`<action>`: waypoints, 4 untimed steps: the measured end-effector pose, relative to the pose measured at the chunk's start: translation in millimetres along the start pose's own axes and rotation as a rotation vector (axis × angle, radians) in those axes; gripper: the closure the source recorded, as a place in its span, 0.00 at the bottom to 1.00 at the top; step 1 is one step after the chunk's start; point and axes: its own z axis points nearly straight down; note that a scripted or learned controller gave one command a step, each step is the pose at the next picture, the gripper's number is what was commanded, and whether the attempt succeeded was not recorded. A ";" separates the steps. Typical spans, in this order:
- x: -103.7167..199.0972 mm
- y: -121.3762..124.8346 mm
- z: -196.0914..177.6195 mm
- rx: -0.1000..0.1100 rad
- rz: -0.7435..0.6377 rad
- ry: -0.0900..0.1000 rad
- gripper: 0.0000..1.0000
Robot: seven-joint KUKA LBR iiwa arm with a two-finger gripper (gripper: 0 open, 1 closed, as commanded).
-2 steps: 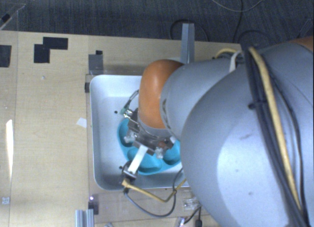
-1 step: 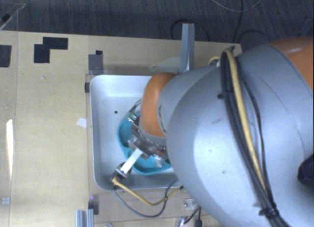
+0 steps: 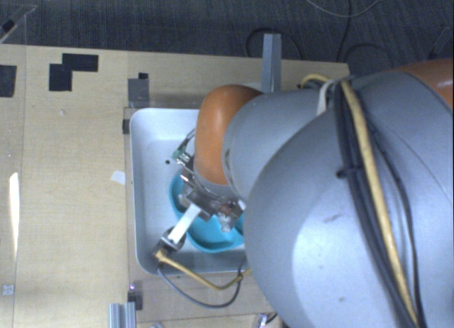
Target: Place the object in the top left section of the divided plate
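A blue divided plate (image 3: 179, 193) lies in the white bin (image 3: 150, 150). Only its left rim and a piece of its front edge show, and its sections are hidden. My gripper (image 3: 210, 204) hangs low over the plate, pointing down into it. The wrist's orange band (image 3: 216, 131) and the bulky grey arm (image 3: 333, 206) cover the rest of the plate and most of the bin. Whatever is under the gripper is hidden by the wrist.
The bin's left wall and near-left corner (image 3: 145, 259) stand close to the gripper. Bare wooden bench (image 3: 64, 199) spreads to the left, with black tape marks (image 3: 71, 69) and a small white scrap (image 3: 118, 176). A metal post (image 3: 272, 60) rises behind the bin.
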 end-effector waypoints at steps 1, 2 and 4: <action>0.6 0.3 -6.5 0.002 -0.008 -0.005 1.00; -52.9 44.2 -141.8 -0.003 -0.041 0.007 1.00; 27.0 53.1 23.9 -0.001 0.004 0.004 1.00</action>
